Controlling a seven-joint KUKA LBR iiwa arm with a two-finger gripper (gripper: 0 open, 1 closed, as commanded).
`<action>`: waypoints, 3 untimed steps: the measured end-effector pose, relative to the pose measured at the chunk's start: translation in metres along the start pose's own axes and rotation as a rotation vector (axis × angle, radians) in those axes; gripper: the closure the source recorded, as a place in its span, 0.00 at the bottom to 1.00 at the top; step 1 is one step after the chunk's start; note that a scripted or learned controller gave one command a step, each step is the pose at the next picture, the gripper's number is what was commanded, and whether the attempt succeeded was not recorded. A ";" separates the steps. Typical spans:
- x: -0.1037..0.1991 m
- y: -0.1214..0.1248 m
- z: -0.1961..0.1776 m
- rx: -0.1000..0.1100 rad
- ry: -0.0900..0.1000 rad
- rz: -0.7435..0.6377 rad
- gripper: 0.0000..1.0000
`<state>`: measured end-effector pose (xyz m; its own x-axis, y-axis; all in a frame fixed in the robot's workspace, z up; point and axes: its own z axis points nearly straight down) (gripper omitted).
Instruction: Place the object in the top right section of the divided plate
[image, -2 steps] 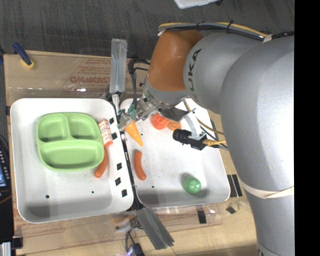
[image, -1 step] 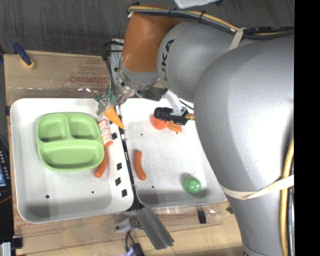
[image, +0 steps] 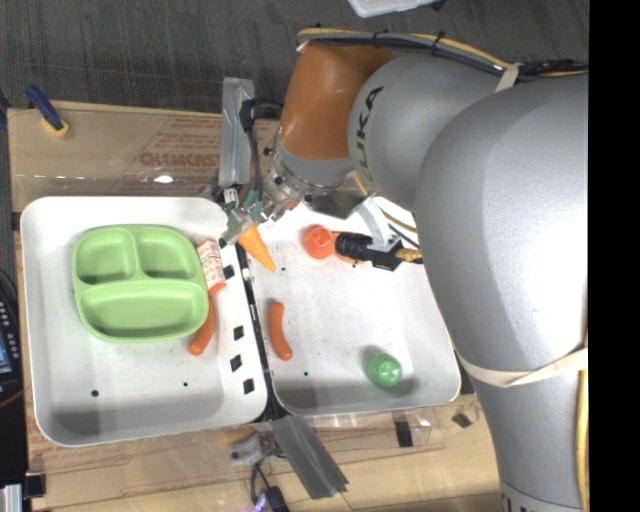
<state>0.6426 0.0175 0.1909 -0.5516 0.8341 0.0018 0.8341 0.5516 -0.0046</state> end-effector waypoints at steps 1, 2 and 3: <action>0.055 0.017 0.000 0.000 0.000 -0.173 1.00; -0.002 0.011 -0.088 -0.007 -0.006 -0.268 1.00; 0.029 0.027 -0.035 -0.002 -0.002 -0.526 1.00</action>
<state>0.6490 0.0569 0.2255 -0.8960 0.4440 0.0016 0.4440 0.8960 -0.0015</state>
